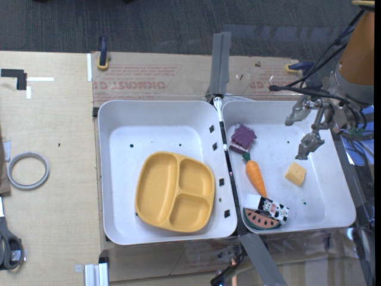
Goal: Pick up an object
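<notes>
The right bin (333, 219) holds a purple toy (243, 137), an orange carrot (256, 177), a yellow cheese block (295, 174), a watermelon slice (259, 220) and a small white, black and red piece (274, 208). My gripper (296, 137) hangs over the bin's upper right part, just above and slightly right of the cheese block. Its two fingers stand apart, open, with nothing between them. The arm's orange band (360, 46) rises at the right edge.
The left bin (113, 159) carries a yellow divided plate (175, 190). A grey divider (221, 130) separates the two bins. On the wooden bench to the left lie a grey ring (26, 170) and scissors (9, 249). Cables (321, 70) trail near the arm.
</notes>
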You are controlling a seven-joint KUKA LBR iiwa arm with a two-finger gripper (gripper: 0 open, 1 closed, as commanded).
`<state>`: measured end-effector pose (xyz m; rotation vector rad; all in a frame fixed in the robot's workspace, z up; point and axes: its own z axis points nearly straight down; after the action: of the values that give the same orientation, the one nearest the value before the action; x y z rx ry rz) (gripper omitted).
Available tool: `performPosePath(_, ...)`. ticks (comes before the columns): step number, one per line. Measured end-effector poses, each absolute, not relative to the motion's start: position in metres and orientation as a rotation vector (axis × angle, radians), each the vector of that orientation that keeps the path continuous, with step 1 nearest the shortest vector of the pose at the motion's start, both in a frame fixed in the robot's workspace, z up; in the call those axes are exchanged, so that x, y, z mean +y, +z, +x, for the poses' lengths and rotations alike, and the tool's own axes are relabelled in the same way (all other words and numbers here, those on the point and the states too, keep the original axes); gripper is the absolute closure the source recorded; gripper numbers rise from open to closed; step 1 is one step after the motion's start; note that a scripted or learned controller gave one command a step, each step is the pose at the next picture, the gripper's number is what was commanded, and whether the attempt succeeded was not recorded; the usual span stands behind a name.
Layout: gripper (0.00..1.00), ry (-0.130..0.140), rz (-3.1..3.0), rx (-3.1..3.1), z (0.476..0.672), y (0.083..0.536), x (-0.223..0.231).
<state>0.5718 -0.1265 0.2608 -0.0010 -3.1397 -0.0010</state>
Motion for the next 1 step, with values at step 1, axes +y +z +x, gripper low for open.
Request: performPosePath(1,0.0,0.0,-0.173,-3.137,0.5404,0.1115,-0.104)
